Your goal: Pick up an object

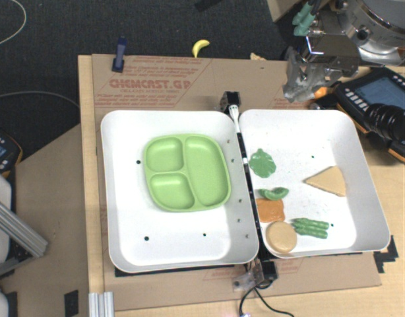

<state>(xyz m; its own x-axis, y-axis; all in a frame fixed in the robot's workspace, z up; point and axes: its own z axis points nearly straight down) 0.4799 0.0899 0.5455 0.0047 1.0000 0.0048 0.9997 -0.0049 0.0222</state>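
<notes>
Toy food items lay untouched in the right bin (pixel 361 177): a tan pizza-like wedge (pixel 328 181) at centre right of the frame, a green leafy piece (pixel 262 163) beside the divide between the bins, a smaller green piece (pixel 275 193) just below it, an orange slab (pixel 270 211), a round tan biscuit (pixel 281 237) at the bin's lower edge and a green bean pod (pixel 311 227) just right of it. In the left bin (pixel 123 243) sat a green three-compartment tray (pixel 187 173), nothing in it. The gripper (pixel 301 84) hung at the upper right of the frame, above the far rim of the right bin and well apart from every piece; whether its jaws stood apart or together could not be told from this angle. Judged from the layout, the pick had not begun: choosing a piece, descending, closing and lifting all remained. Both bins rested on a cardboard sheet (pixel 156 84) covering the desk.
</notes>
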